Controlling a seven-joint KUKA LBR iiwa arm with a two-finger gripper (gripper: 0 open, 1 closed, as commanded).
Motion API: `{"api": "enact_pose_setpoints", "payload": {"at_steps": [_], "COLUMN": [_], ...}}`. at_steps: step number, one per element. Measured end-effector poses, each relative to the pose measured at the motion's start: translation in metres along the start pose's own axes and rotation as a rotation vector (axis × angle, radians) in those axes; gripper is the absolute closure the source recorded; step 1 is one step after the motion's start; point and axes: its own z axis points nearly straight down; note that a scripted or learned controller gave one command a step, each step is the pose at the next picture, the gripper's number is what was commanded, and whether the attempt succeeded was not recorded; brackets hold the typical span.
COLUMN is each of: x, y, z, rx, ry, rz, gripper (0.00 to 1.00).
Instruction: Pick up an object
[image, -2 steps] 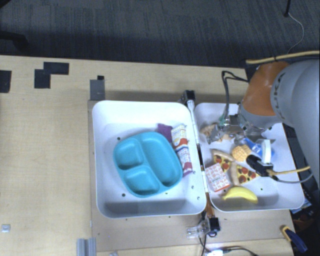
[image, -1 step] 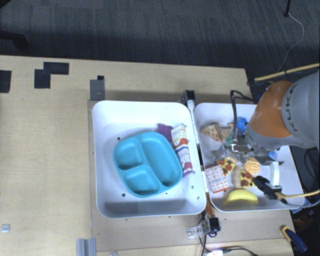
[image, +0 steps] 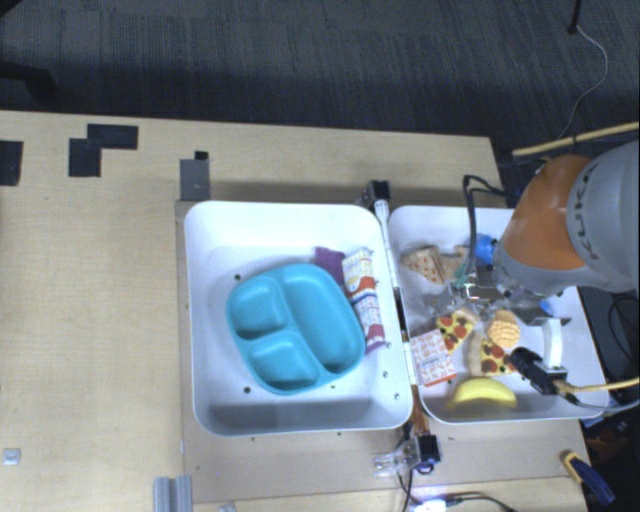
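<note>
Several small items (image: 478, 350) blur together beneath the arm (image: 570, 225).

Glossy turquoise plastic tray (image: 296, 329), smooth white plastic bins (image: 205, 330), matt wooden bench (image: 90, 320).

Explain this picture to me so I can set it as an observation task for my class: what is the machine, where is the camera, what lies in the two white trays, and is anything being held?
One camera, fixed above a bench, looks down at a slant. The grey machine with the orange band entering from the right is a robot arm; its gripper hangs over the right bin.

The left bin holds a blue divided plate with a small printed packet beside it and something purple peeking out behind.

The right bin holds toy foods: a banana, pizza slices, a sandwich-like piece and a printed card.

I cannot tell from this view whether anything is being gripped.
</note>
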Motion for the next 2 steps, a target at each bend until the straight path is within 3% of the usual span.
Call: {"api": "enact_pose_setpoints", "payload": {"at_steps": [1,2], "x": [0.063,0.130], "y": [-0.029,0.054], "z": [-0.108,-0.082], "rx": [0.001,0.003], "ry": [0.000,0.000], "rz": [-0.001,-0.002], "gripper": [1.00,1.00]}}
